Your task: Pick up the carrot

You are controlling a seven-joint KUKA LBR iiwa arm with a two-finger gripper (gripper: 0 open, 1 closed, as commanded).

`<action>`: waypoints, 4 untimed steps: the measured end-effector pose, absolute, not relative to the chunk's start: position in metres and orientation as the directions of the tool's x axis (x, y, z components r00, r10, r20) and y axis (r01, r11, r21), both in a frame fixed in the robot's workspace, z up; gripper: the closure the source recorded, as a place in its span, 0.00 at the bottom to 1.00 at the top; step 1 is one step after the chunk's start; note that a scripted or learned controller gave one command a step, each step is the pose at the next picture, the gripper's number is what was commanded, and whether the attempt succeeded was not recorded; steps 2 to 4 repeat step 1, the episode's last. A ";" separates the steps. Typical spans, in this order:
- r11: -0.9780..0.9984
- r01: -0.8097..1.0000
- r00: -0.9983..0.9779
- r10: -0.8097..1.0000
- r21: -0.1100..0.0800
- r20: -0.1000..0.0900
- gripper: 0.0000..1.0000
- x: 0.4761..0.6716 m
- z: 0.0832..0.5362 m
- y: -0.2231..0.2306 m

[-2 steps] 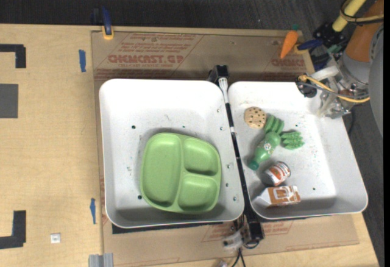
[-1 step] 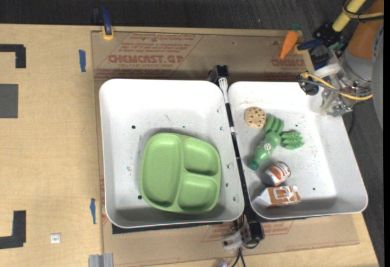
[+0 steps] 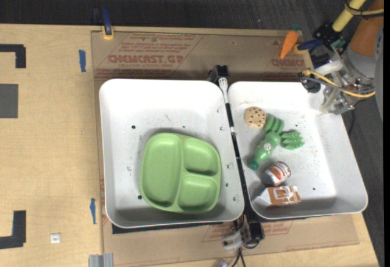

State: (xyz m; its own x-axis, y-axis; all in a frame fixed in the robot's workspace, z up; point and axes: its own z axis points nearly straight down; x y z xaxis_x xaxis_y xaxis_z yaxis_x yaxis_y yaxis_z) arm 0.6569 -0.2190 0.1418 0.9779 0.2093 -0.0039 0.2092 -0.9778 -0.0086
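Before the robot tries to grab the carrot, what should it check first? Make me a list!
1. Carrot found: ok. The carrot lies on the cardboard above the right bin, outside both bins.
2. Carrot free of clutter: ok. Nothing touches it; the cookie and green toy sit in the bin.
3. Hand over the carrot: not ok. The hand hangs over the right bin's top right corner.
4. Hand holding nothing: cannot tell.
5. Blue clip next to the carrot out of the way: cannot tell.
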 end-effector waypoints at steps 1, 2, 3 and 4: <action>-0.947 0.322 0.947 0.322 -0.004 -0.003 1.00 0.636 0.169 -0.154; -0.947 0.322 0.947 0.322 -0.004 -0.003 1.00 0.636 0.169 -0.154; -0.947 0.322 0.947 0.322 -0.004 -0.003 1.00 0.636 0.169 -0.154; -0.947 0.322 0.947 0.322 -0.004 -0.003 1.00 0.636 0.169 -0.154</action>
